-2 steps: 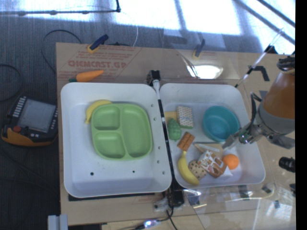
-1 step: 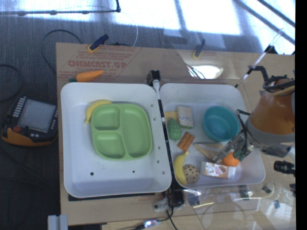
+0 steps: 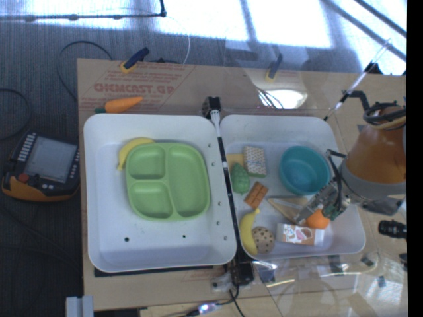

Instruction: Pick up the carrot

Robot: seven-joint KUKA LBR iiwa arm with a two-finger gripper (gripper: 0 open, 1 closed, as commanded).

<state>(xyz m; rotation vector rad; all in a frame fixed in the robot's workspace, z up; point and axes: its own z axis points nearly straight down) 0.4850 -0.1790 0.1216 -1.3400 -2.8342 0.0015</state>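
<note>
An orange carrot (image 3: pixel 123 104) with a green top lies on the brown bench board, outside the bins, just behind the left bin's far-left corner. My gripper (image 3: pixel 322 207) is low in the right bin (image 3: pixel 344 243), near its front right. A small round orange thing (image 3: pixel 318 220) lies directly under the gripper, touching or nearly touching it. I cannot tell what that orange thing is or whether it is gripped. The carrot on the board is far from the gripper, across both bins.
The right bin also holds a teal bowl (image 3: pixel 304 169), a tan wedge (image 3: pixel 285 207), a small carton (image 3: pixel 297 234), a banana (image 3: pixel 248 232), a speckled ball (image 3: pixel 263 240), an orange block (image 3: pixel 256 195) and a green item (image 3: pixel 239 177). The left bin (image 3: pixel 106 243) holds a green divided plate (image 3: pixel 165 180) and a banana (image 3: pixel 132 149).
</note>
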